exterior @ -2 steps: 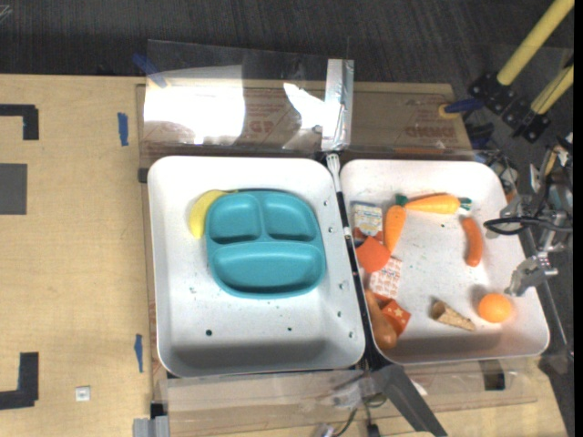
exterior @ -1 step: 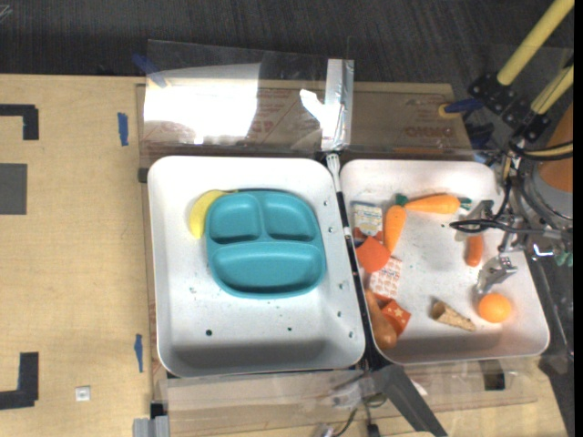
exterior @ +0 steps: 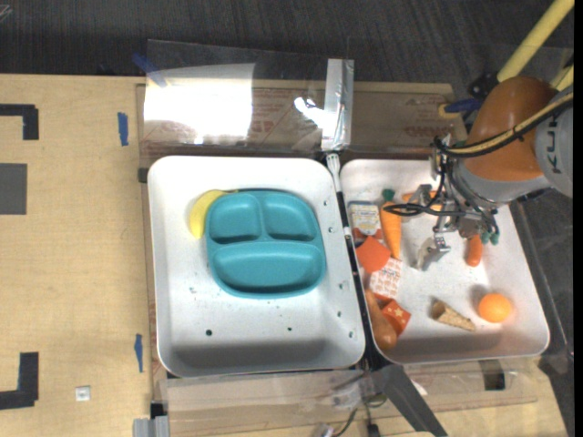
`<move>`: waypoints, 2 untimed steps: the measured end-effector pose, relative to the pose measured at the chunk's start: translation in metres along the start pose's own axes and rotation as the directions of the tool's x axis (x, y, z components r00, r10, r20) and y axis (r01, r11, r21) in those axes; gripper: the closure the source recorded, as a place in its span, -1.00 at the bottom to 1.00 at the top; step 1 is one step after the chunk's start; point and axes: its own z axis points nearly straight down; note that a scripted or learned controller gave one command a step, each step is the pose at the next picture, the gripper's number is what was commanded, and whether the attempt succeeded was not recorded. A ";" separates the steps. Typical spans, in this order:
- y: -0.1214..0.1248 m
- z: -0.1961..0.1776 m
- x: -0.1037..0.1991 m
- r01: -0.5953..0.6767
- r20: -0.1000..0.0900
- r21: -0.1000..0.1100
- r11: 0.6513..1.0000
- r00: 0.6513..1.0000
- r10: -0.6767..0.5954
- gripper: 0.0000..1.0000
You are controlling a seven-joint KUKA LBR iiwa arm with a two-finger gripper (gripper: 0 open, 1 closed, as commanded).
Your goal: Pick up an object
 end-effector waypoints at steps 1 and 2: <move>0.034 0.000 0.018 -0.167 -0.005 0.001 0.986 0.986 0.167 -1.00; 0.037 0.000 0.023 -0.150 -0.004 0.001 0.989 0.989 0.150 -1.00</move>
